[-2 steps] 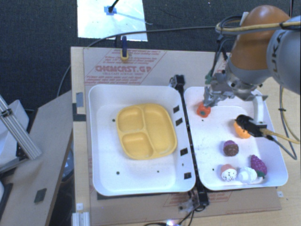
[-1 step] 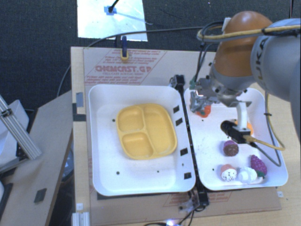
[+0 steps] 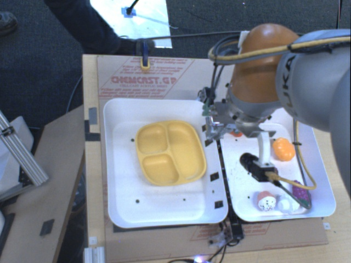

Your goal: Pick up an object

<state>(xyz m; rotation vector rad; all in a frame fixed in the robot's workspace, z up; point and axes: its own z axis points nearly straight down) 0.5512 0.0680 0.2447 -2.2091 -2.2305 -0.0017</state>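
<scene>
My gripper (image 3: 213, 129) hangs low over the rim where the two bins meet, at the upper left of the right bin (image 3: 323, 171). The grey arm and its orange band cover that bin's far part. An orange rounded object (image 3: 283, 149) lies in the right bin, to the right of the gripper. Near the front edge sit a small pink and white dotted object (image 3: 266, 202), a white piece (image 3: 285, 204) and a purple object (image 3: 301, 193). A small red-orange bit (image 3: 236, 131) peeks out under the wrist. Nothing shows in the gripper.
A yellow divided plate (image 3: 170, 152) lies in the middle of the left bin (image 3: 118, 163), just left of the gripper. Both bins rest on a cardboard sheet (image 3: 148, 78). A metal rail (image 3: 22, 152) stands off the bench at the left.
</scene>
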